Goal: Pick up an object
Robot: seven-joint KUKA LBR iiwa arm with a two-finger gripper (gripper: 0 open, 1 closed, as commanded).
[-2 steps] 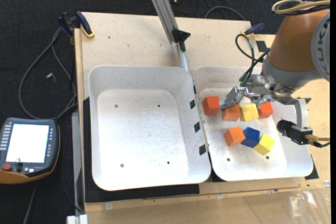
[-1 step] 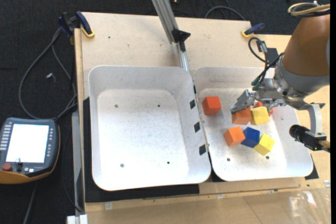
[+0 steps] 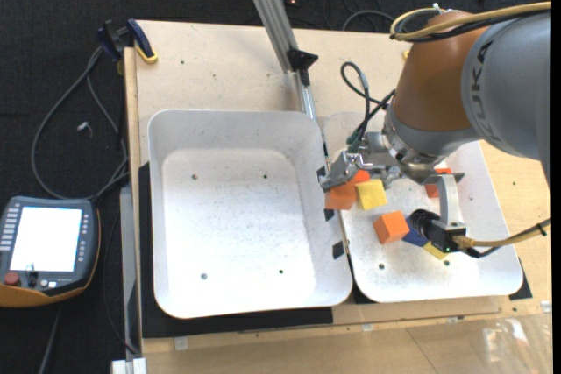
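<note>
My gripper (image 3: 351,174) hangs over the left edge of the right bin (image 3: 412,278), below the grey and orange wrist. An orange block (image 3: 340,196) sits directly under it, touching or nearly touching it. A yellow block (image 3: 372,194) lies just to the right of that one. Further right and nearer the front lies a second orange block (image 3: 391,227), with a dark blue and yellow piece (image 3: 429,239) beside it. A small red-orange piece (image 3: 433,188) peeks out from beneath the arm.
The left bin (image 3: 237,206) adjoins the right one, their rims meeting just left of the gripper. A metal pole (image 3: 267,0) slants up from the bench's back. A teach pendant (image 3: 46,250) lies off the bench at far left.
</note>
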